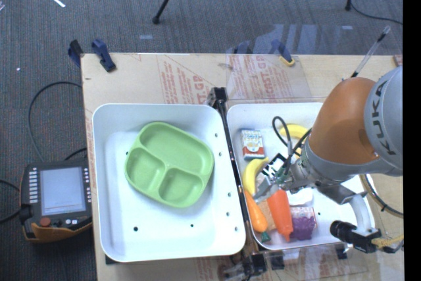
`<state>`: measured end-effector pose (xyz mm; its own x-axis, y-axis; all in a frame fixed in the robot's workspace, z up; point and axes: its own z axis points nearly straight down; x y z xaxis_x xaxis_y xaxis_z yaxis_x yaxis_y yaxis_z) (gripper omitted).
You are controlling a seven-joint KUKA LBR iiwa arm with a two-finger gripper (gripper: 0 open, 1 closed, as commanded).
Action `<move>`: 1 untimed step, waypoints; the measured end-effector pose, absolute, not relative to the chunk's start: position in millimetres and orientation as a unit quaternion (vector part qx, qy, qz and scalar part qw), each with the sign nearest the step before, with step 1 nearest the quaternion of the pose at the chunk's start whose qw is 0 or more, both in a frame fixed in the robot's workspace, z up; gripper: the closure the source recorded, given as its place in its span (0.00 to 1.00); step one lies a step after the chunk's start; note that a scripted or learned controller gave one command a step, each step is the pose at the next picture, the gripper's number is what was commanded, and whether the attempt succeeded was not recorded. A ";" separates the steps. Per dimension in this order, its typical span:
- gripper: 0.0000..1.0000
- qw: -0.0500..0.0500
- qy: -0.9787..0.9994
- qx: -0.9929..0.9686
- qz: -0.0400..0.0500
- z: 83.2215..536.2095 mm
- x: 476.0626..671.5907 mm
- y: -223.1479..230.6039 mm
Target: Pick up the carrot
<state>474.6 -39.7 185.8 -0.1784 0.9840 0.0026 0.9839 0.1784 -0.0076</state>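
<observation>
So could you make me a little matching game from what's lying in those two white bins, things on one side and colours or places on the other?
Things:
1. divided plate
2. banana
3. carrot
4. small box

Descriptions:
A. orange, in the right bin beside a purple item
B. green, in the left bin
C. yellow, curved, in the right bin
D. near the right bin's top-left corner, red and white label

Pairs: 1-B, 2-C, 3-A, 4-D
</observation>
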 end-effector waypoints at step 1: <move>0.00 0.001 -0.746 -0.666 0.000 93.0 475.3 -101.4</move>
<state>475.3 -101.4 93.0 -0.1129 0.9936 0.0004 0.9936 0.1129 -0.0014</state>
